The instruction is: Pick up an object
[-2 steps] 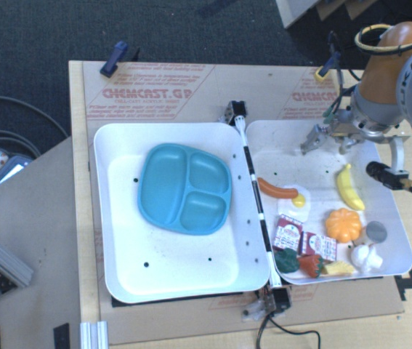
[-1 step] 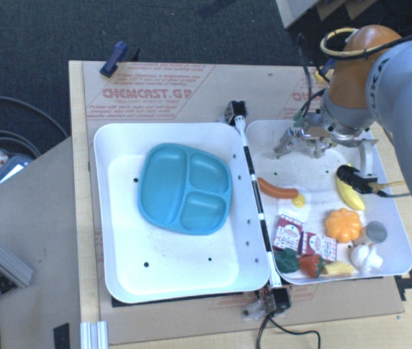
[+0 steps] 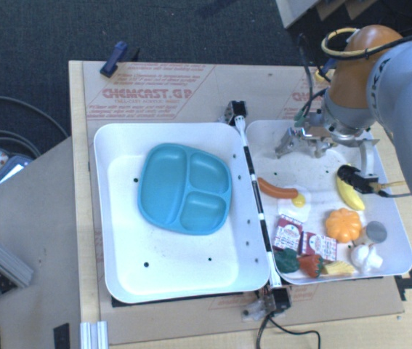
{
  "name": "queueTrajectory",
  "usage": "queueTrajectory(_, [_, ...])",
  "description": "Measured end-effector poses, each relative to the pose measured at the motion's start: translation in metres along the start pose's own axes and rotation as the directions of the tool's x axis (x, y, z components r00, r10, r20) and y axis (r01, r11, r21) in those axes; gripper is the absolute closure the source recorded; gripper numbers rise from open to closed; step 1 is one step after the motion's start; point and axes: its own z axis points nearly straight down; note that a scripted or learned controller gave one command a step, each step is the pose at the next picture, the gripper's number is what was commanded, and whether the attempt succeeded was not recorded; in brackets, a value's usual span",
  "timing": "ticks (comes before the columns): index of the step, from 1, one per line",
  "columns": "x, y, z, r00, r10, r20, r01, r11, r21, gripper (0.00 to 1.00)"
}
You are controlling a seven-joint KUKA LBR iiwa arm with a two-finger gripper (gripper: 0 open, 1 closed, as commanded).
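My gripper [image 3: 304,144] hangs over the far part of the right bin [image 3: 394,217], open, with nothing between its fingers. Below it, on the bin floor, lie an orange sausage [image 3: 278,190] and a small yellow piece [image 3: 298,201]. A yellow banana [image 3: 350,193] lies to the right of them. Nearer the front sit an orange pumpkin [image 3: 344,224], a grey disc [image 3: 375,232] and a white garlic bulb [image 3: 365,254]. Two red-and-white cartons [image 3: 290,233], a green item [image 3: 285,260], a red strawberry [image 3: 309,265] and a corn cob [image 3: 337,269] crowd the front left corner.
The left bin [image 3: 118,253] holds a blue divided plate [image 3: 185,189]. A black-edged divider [image 3: 253,195] runs between the bins. The grey arm with its orange band [image 3: 358,64] comes in from the upper right. A blue clip [image 3: 113,58] lies at the bench's far edge.
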Motion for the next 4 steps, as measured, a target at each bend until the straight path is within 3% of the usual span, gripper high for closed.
queueTrajectory(3, [-0.002, 0.0, 0.0, 1.0, 0.0, 0.0, 0.0, 1.0, -0.001, 0.0])
queueTrajectory(4, [-0.034, 0.0, 0.0, 1.0, 0.001, 0.002, -0.001, 1.0, -0.003, 0.0])
